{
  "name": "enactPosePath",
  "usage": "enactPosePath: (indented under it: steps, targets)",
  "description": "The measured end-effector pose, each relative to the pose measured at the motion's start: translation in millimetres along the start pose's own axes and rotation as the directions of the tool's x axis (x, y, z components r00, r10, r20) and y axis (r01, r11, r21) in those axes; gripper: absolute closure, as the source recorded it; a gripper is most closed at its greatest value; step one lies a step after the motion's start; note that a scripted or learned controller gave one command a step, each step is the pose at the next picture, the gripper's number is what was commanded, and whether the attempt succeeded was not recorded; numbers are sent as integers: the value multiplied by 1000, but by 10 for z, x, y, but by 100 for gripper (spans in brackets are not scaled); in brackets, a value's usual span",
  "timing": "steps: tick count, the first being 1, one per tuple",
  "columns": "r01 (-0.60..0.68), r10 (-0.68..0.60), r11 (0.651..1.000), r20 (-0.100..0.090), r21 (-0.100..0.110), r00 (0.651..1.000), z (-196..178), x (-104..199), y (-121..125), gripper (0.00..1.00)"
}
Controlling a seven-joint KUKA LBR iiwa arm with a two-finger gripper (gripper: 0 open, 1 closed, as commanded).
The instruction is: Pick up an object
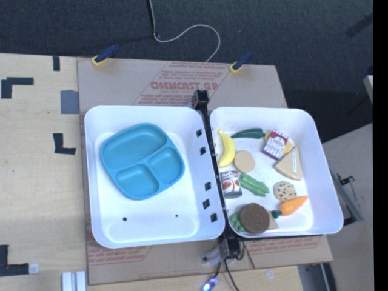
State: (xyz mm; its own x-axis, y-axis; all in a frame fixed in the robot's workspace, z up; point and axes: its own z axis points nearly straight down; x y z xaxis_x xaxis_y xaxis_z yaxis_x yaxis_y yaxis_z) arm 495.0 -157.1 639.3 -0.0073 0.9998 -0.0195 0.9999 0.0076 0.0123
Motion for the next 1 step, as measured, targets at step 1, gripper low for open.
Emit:
enactPosePath:
  steps: [1]
  targets:
    - [1, -1, 1000, 1, -1, 1000, -101, 2, 8, 100]
